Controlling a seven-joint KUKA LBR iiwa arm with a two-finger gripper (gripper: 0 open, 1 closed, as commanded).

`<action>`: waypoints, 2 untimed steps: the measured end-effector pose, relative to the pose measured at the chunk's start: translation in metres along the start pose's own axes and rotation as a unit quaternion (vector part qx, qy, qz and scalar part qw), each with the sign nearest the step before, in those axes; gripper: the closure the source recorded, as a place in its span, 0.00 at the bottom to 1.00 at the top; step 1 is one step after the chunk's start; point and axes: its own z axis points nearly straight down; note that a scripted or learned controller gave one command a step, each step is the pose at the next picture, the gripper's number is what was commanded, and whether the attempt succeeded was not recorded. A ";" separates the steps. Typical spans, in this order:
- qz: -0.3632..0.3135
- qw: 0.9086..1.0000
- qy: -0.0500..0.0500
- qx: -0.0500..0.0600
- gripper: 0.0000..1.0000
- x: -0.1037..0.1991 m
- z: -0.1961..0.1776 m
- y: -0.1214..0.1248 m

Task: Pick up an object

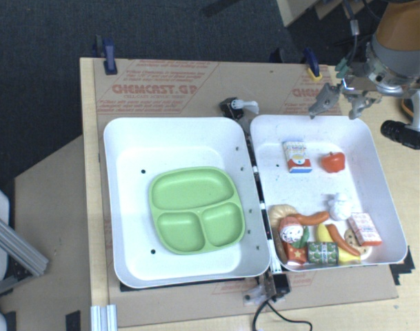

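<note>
we see the grey arm with its orange band reaching in at two o'clock, its tool (339,102) hanging above the far rim of the right shallow white bin (382,164), fingers spread apart and holding nothing. at six o'clock from it lie a small red-and-white carton (296,156) and a round red plastic tomato (333,162). the left bin (120,185) carries a green three-compartment plate (196,209).

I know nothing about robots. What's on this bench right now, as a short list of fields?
left bin: holds a green divided plate
right bin: small carton, red toy, pile of toy food at its near end
gripper: above the right bin's far edge, fingers spread, holding nothing
arm: enters from the right
</note>
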 end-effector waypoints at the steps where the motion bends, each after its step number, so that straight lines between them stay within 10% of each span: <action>1: 0.002 1.000 0.000 0.003 0.00 -0.053 0.084 -0.006; 2: 0.001 1.000 0.001 0.004 0.00 -0.086 0.183 -0.016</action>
